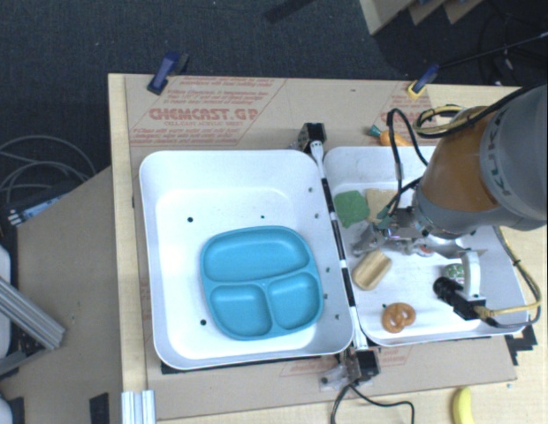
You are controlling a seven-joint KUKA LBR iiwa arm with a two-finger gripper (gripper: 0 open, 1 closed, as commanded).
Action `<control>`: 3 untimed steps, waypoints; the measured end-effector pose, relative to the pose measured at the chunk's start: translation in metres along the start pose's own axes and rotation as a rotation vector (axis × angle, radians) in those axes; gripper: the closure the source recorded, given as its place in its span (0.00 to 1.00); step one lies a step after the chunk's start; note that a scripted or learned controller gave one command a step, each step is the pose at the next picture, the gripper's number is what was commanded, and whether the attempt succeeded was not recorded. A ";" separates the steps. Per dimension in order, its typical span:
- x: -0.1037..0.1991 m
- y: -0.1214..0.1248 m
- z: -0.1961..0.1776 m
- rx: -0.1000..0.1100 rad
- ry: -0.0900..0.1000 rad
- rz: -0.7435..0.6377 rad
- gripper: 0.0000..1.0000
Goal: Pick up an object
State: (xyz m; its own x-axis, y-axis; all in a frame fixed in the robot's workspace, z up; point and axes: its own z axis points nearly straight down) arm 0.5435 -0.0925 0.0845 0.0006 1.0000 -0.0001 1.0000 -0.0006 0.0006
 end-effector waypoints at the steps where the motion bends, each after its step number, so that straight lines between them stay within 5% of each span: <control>1: 0.001 0.003 0.000 -0.001 0.000 0.000 0.00; 3: -0.010 -0.021 0.000 0.003 0.001 0.000 0.00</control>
State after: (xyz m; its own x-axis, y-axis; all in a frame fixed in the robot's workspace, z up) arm 0.5228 -0.1023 0.0844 0.0007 1.0000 0.0011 1.0000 -0.0007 -0.0022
